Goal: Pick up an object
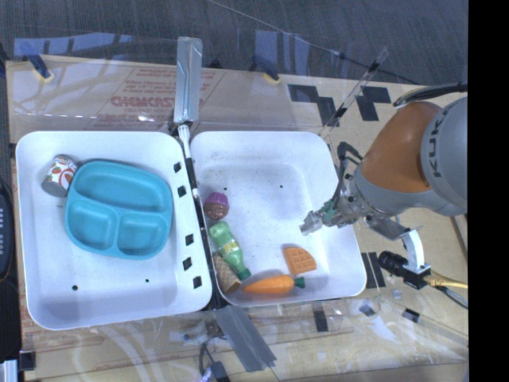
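My gripper (310, 224) hangs over the right side of the right bin (262, 153), above bare white floor, with the grey arm and its orange band (402, 157) behind it to the right. Nothing shows at its tip. An orange waffle piece (299, 259) lies just below and left of it. A carrot (270, 285) rests along the bin's front wall. By the left wall lie a green bottle (227, 249), a small purple item (216, 206) and a brown piece (227, 275).
The left bin (48, 293) holds a blue divided plate (118, 209) and a small round patterned object (58, 173) at its back left corner. A metal bar (188, 78) stands behind the wall between the bins. Cables and a fitting (406, 267) lie right of the right bin.
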Controlling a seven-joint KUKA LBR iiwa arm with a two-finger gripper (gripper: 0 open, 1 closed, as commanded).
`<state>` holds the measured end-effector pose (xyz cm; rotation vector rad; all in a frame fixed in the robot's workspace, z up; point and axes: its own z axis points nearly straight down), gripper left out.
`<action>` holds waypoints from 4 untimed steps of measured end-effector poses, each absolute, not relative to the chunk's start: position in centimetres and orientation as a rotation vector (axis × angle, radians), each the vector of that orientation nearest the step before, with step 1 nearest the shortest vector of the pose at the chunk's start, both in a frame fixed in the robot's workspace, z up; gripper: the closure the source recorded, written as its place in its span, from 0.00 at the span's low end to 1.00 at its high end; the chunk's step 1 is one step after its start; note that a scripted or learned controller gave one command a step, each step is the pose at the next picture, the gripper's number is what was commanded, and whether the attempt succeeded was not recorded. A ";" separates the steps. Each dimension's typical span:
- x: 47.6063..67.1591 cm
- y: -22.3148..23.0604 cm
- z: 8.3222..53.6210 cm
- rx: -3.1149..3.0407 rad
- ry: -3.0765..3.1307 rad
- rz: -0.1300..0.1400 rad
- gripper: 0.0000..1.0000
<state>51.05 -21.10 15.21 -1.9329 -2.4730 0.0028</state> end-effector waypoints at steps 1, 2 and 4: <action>48.2 -17.2 9.9 -1.962 -2.469 -0.013 0.00; 47.8 -21.2 16.6 -1.853 -2.545 -0.001 0.00; 52.3 -18.0 13.6 -1.581 -2.715 -0.001 0.00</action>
